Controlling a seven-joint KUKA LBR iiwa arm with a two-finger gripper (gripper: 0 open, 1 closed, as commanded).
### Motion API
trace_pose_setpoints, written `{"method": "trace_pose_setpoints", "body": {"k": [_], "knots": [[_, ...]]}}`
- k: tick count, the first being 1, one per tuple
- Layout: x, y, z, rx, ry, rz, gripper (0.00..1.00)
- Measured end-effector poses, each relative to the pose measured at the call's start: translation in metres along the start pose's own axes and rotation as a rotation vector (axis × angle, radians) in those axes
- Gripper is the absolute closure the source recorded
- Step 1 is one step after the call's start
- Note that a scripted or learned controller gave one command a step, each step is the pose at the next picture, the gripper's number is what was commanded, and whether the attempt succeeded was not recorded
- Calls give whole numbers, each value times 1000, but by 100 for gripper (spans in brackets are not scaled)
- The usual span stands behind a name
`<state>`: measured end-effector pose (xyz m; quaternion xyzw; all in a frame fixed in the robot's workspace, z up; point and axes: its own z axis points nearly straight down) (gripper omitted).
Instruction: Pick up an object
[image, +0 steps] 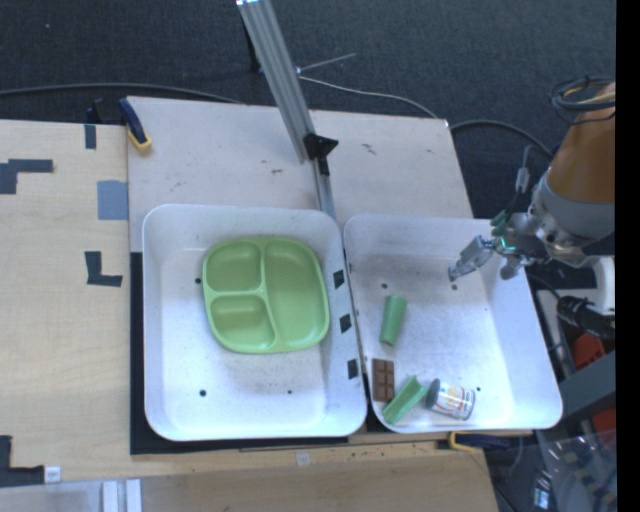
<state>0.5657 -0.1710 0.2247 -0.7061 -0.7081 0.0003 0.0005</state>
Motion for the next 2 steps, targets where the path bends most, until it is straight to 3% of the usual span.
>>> {"method": "trace_pose_setpoints", "body": {"k": [2], "knots": [[8,0,102,5,0,2,0]]}}
